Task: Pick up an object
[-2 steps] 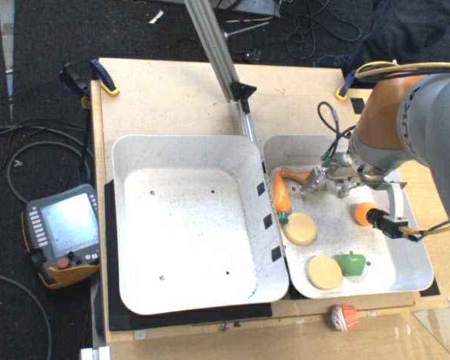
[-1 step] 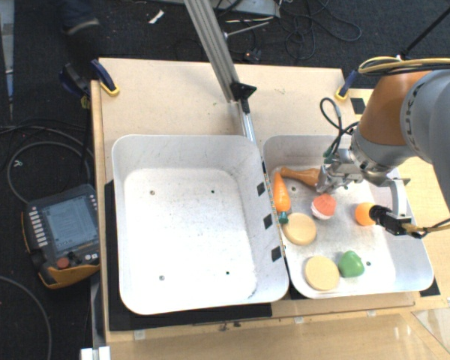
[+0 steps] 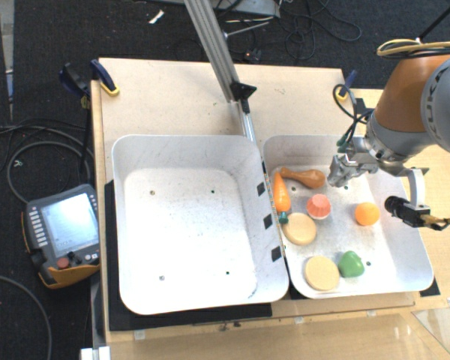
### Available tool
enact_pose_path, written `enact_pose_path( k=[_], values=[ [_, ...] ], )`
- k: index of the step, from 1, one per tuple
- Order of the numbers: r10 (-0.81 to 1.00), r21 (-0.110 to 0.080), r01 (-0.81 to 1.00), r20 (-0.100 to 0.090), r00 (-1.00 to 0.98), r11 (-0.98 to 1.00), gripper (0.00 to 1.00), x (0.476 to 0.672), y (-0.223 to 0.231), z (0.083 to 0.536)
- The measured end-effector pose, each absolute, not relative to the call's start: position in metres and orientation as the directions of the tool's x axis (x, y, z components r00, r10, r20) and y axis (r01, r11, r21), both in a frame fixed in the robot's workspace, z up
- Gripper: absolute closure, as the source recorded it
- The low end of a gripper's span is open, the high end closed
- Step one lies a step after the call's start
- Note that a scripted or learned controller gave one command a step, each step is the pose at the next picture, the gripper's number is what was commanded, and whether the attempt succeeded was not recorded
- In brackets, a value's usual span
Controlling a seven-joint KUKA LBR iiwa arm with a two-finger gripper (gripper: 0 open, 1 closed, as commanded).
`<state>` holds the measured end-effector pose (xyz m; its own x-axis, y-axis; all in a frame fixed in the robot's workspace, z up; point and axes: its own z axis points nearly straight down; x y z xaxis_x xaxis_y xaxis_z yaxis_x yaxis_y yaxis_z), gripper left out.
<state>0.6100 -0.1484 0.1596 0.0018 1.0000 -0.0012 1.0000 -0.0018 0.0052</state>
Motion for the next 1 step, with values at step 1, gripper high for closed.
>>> enact_pose_path(
  k=[1],
  values=[
    [1.000, 0.006, 1.000, -0.002, -0.002, 0.002, 1.00, 0.6122, -0.1492, 0.2025]
  ],
)
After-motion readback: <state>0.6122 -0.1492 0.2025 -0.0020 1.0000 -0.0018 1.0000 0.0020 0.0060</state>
